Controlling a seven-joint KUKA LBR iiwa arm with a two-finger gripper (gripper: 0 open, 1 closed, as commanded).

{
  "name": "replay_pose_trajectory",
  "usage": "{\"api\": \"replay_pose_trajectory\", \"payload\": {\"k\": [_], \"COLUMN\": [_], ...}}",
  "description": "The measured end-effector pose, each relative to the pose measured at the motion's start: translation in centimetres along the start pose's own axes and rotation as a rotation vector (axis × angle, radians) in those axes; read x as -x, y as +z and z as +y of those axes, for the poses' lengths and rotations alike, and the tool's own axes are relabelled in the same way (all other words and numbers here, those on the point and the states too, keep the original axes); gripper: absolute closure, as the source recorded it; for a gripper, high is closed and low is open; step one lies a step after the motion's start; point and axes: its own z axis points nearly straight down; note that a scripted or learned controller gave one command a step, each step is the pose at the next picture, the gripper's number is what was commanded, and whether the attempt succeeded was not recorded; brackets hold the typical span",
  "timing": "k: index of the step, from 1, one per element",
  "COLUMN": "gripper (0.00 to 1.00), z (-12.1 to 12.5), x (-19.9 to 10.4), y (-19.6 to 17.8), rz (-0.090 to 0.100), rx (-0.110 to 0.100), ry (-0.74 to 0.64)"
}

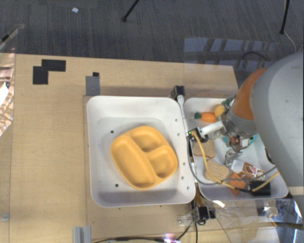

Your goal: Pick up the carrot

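Gripper [233, 151] hangs low inside the right bin [273, 190], over the cluttered near half.

Whether it grips anything cannot be told from this angle. The carrot [207, 116] lies apart from it, at the bin's far left corner beside a yellow item [219, 110]. A descent here would likely catch the bread slice [216, 171] or a wrapper [249, 169] instead, missing the carrot.

I'm working in a robotics lab: a wooden tabletop [47, 156] with black marker patches [47, 70], taped-down cables [209, 161], grey carpet [142, 28] and tripod legs [130, 12].
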Motion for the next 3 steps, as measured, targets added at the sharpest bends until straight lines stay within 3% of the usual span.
{"api": "replay_pose_trajectory", "payload": {"k": [1, 2, 3], "gripper": [1.0, 1.0, 0.0], "z": [0.0, 4.4, 4.7], "x": [-0.5, -5.7, -5.3], "y": [-1.2, 0.2, 0.2], "rz": [0.011, -0.012, -0.022], "rx": [0.002, -0.011, -0.007], "ry": [-0.003, -0.078, -0.075]}}
